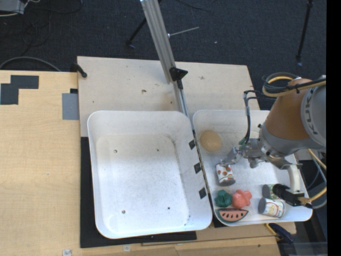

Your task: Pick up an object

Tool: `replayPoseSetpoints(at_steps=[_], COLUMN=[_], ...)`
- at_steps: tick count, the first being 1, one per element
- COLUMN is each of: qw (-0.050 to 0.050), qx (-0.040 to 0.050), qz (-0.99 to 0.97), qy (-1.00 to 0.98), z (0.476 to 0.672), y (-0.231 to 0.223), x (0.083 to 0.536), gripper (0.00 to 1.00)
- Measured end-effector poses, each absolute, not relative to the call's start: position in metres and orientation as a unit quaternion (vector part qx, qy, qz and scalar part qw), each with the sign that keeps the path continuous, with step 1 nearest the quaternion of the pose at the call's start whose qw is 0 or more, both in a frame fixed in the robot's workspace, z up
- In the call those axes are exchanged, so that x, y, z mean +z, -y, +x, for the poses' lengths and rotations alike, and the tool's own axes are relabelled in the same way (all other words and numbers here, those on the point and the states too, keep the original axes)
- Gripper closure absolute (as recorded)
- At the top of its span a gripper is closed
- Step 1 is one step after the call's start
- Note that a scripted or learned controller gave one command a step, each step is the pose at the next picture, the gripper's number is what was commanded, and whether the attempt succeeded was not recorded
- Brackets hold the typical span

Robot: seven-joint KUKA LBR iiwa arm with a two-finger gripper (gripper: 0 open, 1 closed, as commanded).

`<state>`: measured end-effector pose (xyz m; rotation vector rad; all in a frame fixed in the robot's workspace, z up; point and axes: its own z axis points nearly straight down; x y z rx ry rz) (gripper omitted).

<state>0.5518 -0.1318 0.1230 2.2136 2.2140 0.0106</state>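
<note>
The bench [133,84] carries two white bins side by side. The left bin [106,143] is the bigger patch of bare white; the right bin [224,119] holds all the objects. The arm [290,116] reaches in over the right bin's right edge, bent down at the wrist, with the gripper [237,154] low over the middle of that bin — whether it is open or closed I cannot tell from here.

Nothing looks lifted yet, so the pick seems undone. A tan ball [210,141] sits toward the bin's left edge, a small can [225,174] lies just below the gripper, and along the near edge lie a watermelon slice [233,215], a green toy [223,199], a red toy [242,198] and a jar [272,208] — the can looks the likeliest target.
</note>
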Motion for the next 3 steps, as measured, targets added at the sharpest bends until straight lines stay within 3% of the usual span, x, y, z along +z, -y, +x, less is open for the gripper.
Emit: replayPoseSetpoints(at_steps=[1,2,3], qw=[0.005,0.000,0.001], qx=[0.0033,-0.0001,0.0008], qz=[0.711,0.709,0.707], qy=[-0.703,-0.706,-0.707], z=[0.551,0.547,0.547], y=[0.134,0.135,0.136], x=[0.131,0.173,0.225], gripper=[1.00,1.00,1.00])
